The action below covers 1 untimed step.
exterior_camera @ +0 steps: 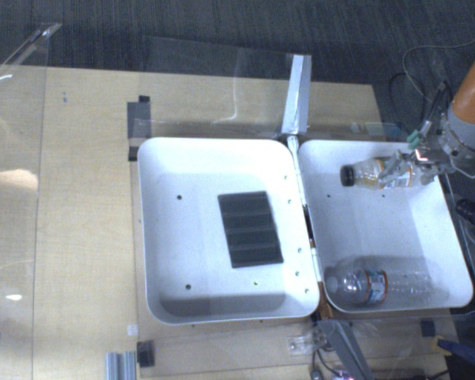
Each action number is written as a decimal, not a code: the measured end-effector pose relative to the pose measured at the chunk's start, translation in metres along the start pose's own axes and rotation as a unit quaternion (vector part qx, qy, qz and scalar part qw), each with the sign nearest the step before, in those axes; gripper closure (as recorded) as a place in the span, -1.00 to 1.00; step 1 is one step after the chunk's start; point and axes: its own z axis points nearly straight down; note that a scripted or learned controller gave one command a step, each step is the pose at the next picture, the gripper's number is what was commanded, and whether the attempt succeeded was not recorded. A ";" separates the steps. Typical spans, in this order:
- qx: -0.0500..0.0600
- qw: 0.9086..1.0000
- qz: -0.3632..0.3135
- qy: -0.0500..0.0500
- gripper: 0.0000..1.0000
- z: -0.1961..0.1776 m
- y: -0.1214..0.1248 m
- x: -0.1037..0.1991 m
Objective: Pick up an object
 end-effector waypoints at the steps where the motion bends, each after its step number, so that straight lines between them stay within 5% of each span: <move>1: -0.012 0.998 -0.053 -0.006 -1.00 0.083 0.034 0.013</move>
